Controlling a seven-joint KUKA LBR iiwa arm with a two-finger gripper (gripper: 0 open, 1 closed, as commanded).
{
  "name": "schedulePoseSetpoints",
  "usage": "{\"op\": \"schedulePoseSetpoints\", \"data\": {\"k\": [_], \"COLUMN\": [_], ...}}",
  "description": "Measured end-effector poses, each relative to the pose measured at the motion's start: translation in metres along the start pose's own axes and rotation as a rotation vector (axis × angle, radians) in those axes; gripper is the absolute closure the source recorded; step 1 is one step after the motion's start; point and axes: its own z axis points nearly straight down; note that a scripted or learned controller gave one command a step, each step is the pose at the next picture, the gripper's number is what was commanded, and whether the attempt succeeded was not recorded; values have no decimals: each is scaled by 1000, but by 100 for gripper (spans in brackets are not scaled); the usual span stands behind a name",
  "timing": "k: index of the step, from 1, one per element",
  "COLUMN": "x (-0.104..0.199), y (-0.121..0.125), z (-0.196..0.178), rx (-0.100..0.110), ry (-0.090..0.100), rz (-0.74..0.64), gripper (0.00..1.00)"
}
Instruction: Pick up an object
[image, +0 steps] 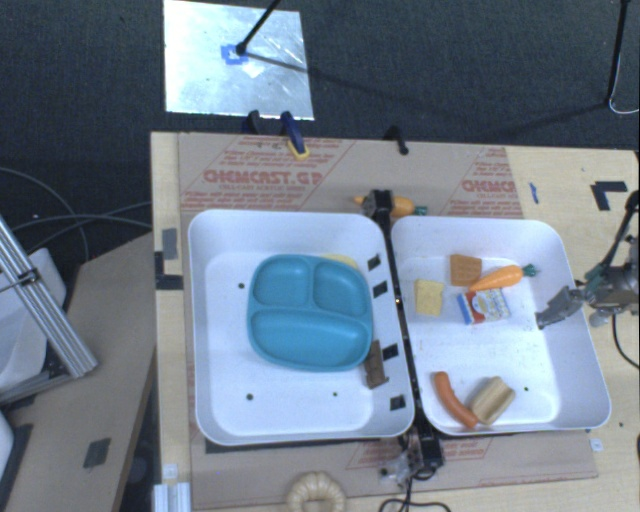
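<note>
The right bin (575, 385) holds several small objects: a square brown cracker (464, 269), an orange carrot (498, 278) with a green top, a pale yellow cheese slice (428, 296), a small red and blue packet (486, 306), an orange sausage (453, 398) and a tan bread piece (491, 398). My gripper (562, 305) hangs over the right side of this bin, to the right of the packet and apart from it. I see nothing held in it.
The left bin (215, 345) carries a blue divided plate (308, 310), a brown piece (375, 365) by the divider and something yellow (342, 261) behind the plate. A yellow item (401, 207) lies behind the bins, and a beige ring (315, 492) lies in front.
</note>
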Motion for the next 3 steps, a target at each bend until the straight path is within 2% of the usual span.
{"op": "schedulePoseSetpoints", "data": {"k": [1,2,3], "x": [1,11,6], "y": [3,0,6], "z": [-6,44,103], "rx": [-12,-8,-7], "ry": [-3,-1,-1], "rz": [-4,-3,-2], "gripper": [0,0,0]}}
